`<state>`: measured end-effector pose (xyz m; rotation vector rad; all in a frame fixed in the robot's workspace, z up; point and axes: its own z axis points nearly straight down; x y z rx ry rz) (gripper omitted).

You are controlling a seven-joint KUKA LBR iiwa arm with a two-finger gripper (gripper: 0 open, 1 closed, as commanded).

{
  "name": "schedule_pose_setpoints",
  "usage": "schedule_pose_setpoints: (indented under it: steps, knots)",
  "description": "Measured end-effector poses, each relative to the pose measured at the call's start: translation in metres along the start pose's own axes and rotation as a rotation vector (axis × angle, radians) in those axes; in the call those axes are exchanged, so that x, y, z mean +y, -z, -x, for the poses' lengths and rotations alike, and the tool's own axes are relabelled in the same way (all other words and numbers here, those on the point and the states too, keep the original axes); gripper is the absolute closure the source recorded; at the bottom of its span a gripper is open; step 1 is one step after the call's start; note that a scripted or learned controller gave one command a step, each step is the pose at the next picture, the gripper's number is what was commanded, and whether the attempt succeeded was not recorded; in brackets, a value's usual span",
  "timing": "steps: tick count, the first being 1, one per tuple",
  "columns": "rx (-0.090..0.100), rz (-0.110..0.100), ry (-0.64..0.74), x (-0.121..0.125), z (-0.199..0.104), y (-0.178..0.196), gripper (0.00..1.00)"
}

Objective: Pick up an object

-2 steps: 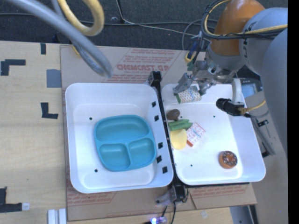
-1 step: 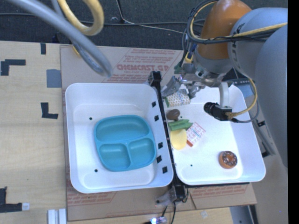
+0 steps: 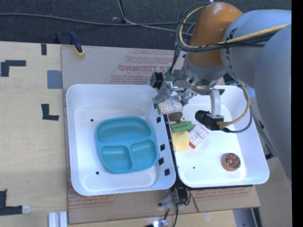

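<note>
Hovering gripper [image 3: 169, 103] — near donut [image 3: 231, 161], tray [image 3: 126, 144]

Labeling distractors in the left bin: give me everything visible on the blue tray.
The blue tray is a light blue divided plate, plastic by its look, with rounded corners and a raised rim. It has three compartments: one wide across the top, two smaller below. Nothing lies in them. It rests flat on the floor of the left bin, turned slightly off square to the walls, roughly central, touching nothing else.

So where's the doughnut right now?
The doughnut lies in the right bin, near its front right corner, apart from the yellow item.
</note>
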<state>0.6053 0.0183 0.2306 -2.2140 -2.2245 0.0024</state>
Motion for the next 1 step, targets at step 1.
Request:
schedule_pose_setpoints:
  steps: [1]
  knots:
    - [0.0, 0.0, 0.001, -0.0188, -0.0536, 0.0039, 1.0]
